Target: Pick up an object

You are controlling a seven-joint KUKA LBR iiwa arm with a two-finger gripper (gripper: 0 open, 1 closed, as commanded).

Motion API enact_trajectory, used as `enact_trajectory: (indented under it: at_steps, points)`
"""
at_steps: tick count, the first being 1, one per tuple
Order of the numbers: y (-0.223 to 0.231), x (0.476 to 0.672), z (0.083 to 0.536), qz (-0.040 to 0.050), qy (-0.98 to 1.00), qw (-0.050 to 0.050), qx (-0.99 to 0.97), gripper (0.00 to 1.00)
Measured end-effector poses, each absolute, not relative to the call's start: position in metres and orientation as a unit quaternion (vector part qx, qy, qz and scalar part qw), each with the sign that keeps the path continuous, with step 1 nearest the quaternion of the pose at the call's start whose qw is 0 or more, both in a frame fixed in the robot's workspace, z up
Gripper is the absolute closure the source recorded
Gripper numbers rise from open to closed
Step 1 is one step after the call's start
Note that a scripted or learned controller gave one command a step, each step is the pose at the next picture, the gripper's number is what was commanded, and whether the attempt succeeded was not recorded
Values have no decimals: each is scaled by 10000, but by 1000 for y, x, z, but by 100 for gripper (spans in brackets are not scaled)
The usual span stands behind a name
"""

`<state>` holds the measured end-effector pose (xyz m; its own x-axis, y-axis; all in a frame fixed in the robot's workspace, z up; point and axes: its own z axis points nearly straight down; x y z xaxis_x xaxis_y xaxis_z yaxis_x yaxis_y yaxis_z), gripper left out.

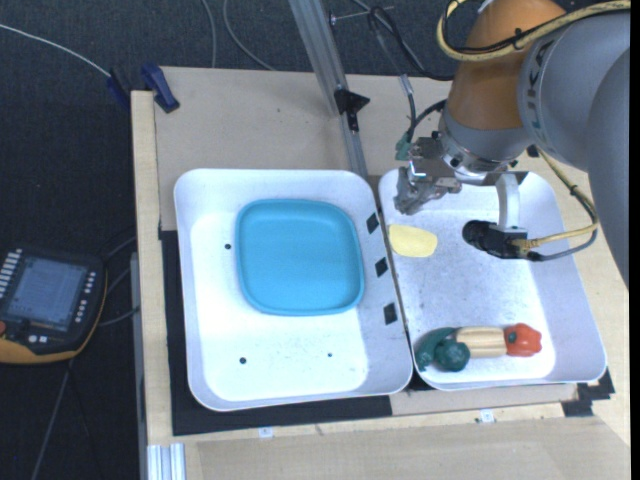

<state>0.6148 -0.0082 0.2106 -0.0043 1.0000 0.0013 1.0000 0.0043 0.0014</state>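
Note:
My gripper hangs over the far left part of the right bin, fingers pointing down. A pale yellow flat piece lies just in front of it on the bin floor, apart from the fingertips. Along the bin's near edge sit a dark green round object, a tan wooden stick and a red object, lined up side by side. Nothing shows between my fingers.
The left bin holds a light blue square plate. A black cable fitting hangs off the wrist over the right bin. A metal pole rises behind the bins. A teach pendant lies off the bench at left.

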Motion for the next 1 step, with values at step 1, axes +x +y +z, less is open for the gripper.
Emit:
enact_trajectory:
  at_steps: [1]
  points:
    - [53,620,219,10,7090,-2,7052,100]
